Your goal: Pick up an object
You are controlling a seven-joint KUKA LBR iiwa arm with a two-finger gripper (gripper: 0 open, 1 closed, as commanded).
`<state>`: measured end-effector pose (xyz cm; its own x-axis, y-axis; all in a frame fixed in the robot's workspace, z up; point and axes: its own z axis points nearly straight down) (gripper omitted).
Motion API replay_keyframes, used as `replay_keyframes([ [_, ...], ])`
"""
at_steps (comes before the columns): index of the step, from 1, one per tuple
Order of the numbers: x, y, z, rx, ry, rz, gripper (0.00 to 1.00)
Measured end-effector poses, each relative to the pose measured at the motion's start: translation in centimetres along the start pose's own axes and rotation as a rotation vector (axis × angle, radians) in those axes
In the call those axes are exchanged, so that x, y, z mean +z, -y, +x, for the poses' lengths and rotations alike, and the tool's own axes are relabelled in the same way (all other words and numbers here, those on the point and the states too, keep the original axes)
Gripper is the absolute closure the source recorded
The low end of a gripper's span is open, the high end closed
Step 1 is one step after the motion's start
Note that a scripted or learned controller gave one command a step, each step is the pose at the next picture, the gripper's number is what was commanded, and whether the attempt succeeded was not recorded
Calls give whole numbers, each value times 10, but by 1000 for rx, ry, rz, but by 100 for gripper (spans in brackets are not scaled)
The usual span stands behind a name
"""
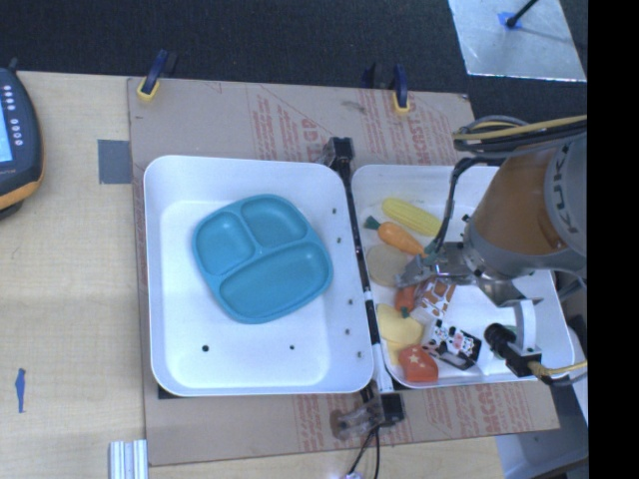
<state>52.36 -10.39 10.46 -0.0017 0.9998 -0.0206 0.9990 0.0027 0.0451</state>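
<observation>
Reaching phase, judging by the pose: claw [424, 267] is low in the right bin [559, 352] among the toy food. Near edge: red piece [419, 365], yellow piece [397, 327]. Further back: orange carrot [399, 237], corn [411, 214]. Can't tell claw state. Next: close on one item, lift straight.

Both bins, the left bin [170, 267] and the right bin [559, 352], appear as smooth white plastic with a slight sheen. The blue divided plate [262, 257] looks like matt plastic. The bench [70, 297] shows a light wood-grain finish overlaid by a brown cardboard sheet [290, 118].
</observation>
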Motion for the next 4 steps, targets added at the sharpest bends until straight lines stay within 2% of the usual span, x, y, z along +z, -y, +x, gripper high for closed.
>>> replay_keyframes([
  [1,2,-39,4,1,-11,25,0],
  [2,-89,-143,54,-8,-20,33,0],
  [3,6,-104,8,1,-20,54,0],
  [4,12,-74,6,0,-20,38,0],
])
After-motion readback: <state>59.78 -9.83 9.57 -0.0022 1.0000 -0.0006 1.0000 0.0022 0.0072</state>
